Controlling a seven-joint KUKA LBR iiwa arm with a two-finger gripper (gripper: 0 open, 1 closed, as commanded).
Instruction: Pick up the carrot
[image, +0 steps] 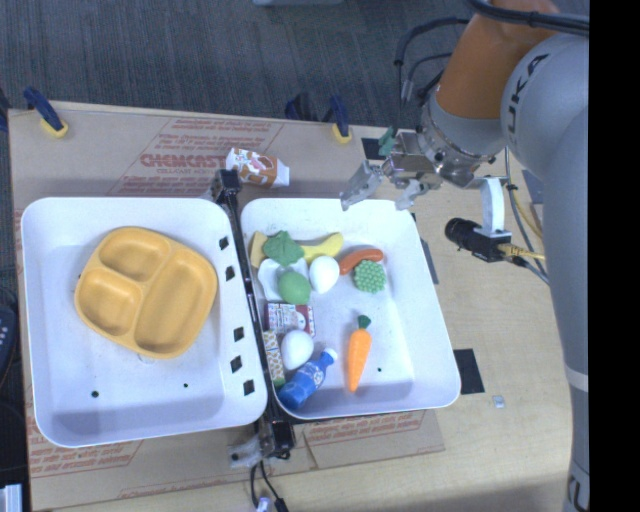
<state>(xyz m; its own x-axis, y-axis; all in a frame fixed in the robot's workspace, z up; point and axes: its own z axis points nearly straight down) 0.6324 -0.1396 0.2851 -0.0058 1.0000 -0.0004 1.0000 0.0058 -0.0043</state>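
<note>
The carrot (357, 356), orange with a small green top, lies in the right bin (425, 300) near its front right part, pointing toward the front edge. My gripper (380, 192) hangs above the bin's far rim, well behind the carrot. Its two fingers are spread apart with nothing between them.
The right bin also holds a banana (322, 243), broccoli (283, 249), two white eggs (323, 273), a green round piece (369, 276), a sausage (358, 257), a blue bottle (306, 378) and a small carton (288, 317). A yellow divided plate (145, 290) sits in the left bin. A small box (256, 167) lies behind the bins.
</note>
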